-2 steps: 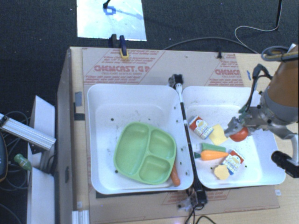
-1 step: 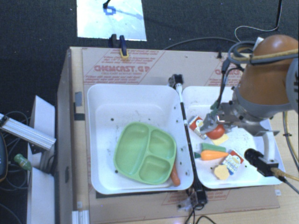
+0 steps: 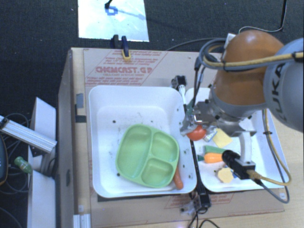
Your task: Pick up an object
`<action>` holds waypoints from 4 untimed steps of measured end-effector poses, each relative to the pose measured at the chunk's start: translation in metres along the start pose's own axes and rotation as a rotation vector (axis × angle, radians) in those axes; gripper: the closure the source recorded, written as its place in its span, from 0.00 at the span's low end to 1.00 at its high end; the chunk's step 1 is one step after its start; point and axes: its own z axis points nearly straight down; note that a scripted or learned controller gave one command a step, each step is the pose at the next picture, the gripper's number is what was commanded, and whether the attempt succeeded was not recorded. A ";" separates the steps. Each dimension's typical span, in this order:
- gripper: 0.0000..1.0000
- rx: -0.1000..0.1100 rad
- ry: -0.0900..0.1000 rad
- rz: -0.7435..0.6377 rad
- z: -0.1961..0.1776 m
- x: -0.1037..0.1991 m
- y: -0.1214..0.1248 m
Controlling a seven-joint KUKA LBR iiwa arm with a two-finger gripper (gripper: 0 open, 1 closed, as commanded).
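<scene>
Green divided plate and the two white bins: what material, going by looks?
Green divided plate: looks like moulded plastic, matte to satin, with an even pale green colour, soft rounded compartment ridges and no hard glare. White bins, left and right: probably thin formed plastic, smooth and slightly glossy, with rounded corners and a rolled rim; the left one's floor shows dark specks. The view cannot confirm either material.
</scene>
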 end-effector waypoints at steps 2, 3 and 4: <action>1.00 0.000 -0.002 0.003 -0.002 -0.129 -0.001; 1.00 -0.001 0.000 0.000 0.008 -0.071 0.000; 1.00 0.000 0.000 0.000 -0.007 0.000 0.000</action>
